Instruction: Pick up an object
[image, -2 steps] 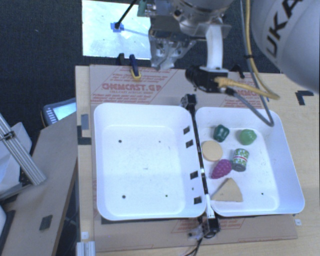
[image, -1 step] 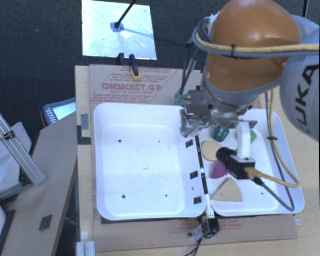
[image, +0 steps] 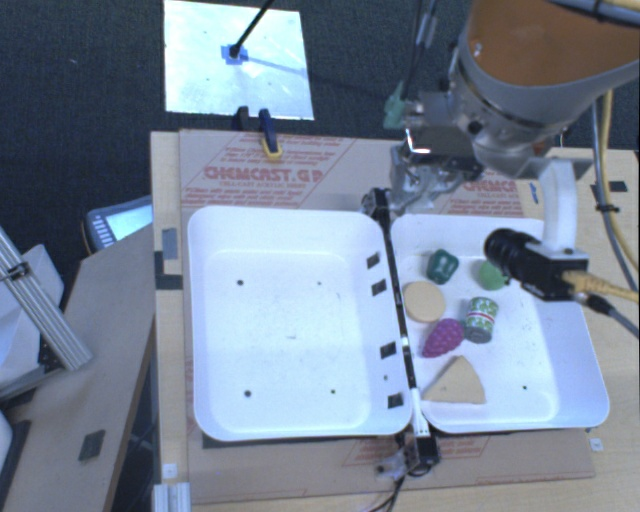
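The left bin is lying smooth and white. My gripper is hanging over the right bin's back rim; whether it's clenched, I cannot tell. Inside are sitting a tan disc, knobbly purple grapes, a tan wedge, and a labelled can.

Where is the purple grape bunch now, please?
The purple grape bunch lies in the right bin, below the tan disc and left of the small can.

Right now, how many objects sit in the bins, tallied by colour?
Green: 2, a dark green block and a green ball
Tan: 2, a round disc and a wedge
Purple: 1, a grape bunch
Multicoloured: 1, a small can
Total: 6
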